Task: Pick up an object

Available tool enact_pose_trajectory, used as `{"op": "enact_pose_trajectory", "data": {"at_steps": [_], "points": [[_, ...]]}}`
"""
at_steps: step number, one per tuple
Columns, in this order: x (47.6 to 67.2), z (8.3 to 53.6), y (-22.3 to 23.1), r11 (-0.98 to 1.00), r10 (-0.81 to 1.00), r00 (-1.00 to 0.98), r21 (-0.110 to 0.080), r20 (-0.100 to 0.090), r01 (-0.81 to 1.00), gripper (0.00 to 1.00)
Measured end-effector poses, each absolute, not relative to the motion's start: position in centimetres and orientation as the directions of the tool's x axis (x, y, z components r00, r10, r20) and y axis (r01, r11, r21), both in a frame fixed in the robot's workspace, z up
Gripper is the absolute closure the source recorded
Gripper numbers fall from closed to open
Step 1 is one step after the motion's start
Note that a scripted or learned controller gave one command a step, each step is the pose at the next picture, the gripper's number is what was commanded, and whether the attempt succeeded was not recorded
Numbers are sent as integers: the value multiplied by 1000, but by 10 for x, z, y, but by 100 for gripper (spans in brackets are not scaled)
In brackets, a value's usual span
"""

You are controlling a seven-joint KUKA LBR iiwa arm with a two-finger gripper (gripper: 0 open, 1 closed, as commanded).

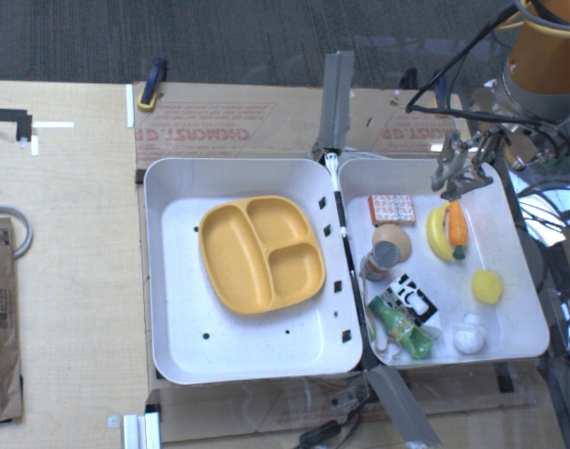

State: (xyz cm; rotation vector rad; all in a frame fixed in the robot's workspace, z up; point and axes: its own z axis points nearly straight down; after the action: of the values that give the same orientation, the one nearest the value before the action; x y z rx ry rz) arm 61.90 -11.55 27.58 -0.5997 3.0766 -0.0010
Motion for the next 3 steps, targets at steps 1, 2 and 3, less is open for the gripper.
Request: {"op": "enact_pose_trajectory", "data": {"at_steps": [1,2,3], "points": [[659,302,-113,829,-559,-829,-3,-7,-559,100],[660,259,-125,672,-741,-672,-2,-5,-741,100],[660,328,-101,563,-827,-563,-4,-6,-827,100]]}}
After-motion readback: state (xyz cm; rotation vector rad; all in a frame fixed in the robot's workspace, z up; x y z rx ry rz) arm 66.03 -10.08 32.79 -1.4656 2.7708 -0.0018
